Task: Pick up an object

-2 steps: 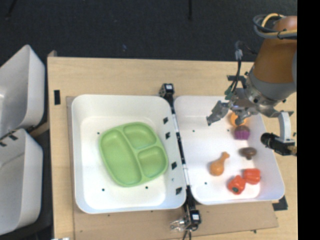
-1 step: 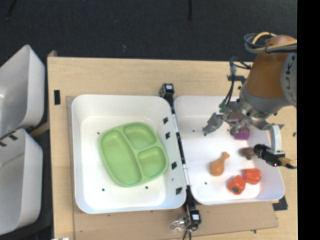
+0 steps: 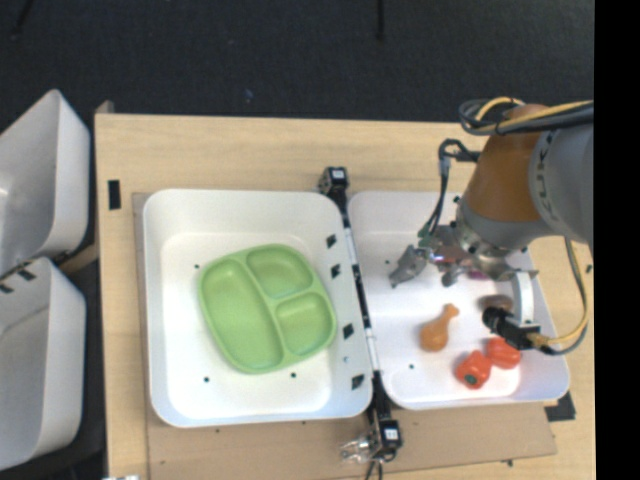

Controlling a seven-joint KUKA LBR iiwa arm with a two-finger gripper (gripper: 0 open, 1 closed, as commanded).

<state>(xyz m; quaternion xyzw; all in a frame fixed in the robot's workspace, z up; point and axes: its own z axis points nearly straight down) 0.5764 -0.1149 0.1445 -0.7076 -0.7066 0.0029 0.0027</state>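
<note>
The hand sits in the right-hand bin, in the upper middle of that bin, with its grey fingers reaching toward frame-left; they look spread apart with nothing between them, though the view is small and somewhat blurred there. Nothing is held.

The nearest candidate to pick is the orange drumstick-shaped toy, which lies below the hand and slightly to frame-right. Its long axis runs on a diagonal, the narrow end pointing to the upper right and the fat end to the lower left (so fingers closing across the narrow neck would, I judge, need the wrist turned to cross that diagonal). It is apart from the hand, with bare bin floor between them.

Farther toward the lower right lies a red toy, near the bin's bottom wall and just beside a second small red-orange piece.

In the left bin a green divided plate rests tilted, well apart from the hand. Both bins sit on the wooden worktop.
</note>
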